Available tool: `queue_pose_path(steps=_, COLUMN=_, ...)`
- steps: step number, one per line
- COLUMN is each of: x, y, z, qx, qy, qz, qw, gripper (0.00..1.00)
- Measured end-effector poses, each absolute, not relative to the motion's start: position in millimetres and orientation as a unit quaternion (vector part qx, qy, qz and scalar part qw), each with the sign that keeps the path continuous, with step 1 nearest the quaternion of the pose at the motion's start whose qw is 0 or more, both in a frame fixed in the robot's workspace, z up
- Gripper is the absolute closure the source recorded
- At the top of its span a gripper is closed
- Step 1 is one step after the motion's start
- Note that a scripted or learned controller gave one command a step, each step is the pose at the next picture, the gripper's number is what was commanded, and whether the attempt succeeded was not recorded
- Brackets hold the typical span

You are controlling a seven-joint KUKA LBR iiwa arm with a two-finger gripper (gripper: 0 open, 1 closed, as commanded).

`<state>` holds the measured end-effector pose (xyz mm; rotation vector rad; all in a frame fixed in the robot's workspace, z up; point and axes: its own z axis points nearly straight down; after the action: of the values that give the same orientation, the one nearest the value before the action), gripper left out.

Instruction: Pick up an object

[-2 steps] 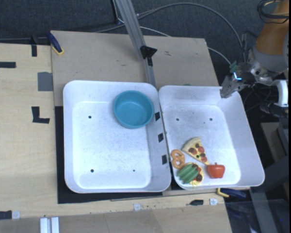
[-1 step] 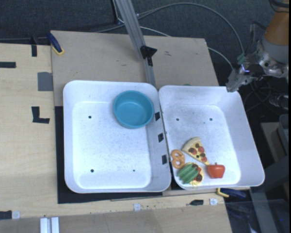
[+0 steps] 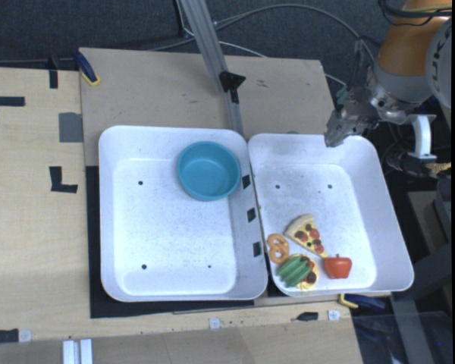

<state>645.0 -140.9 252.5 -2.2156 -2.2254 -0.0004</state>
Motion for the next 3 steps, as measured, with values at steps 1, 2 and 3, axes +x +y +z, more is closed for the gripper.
queue_pose_path(steps=1, x=646.8, y=-87.0, z=238.0, qx=-0.705, qy=-0.709, qz=0.0002, qw=0.001, gripper=1.00)
queue_pose_path(steps=2, x=649.2, y=-27.8, z=227.4, qx=-0.705, qy=-0.709, qz=0.0001, qw=0.001, gripper=1.00)
queue_pose_path(steps=3, x=655.9, y=24.2, z=219.5, qx=-0.705, qy=-0.709, qz=0.0002, qw=0.001, gripper=1.00)
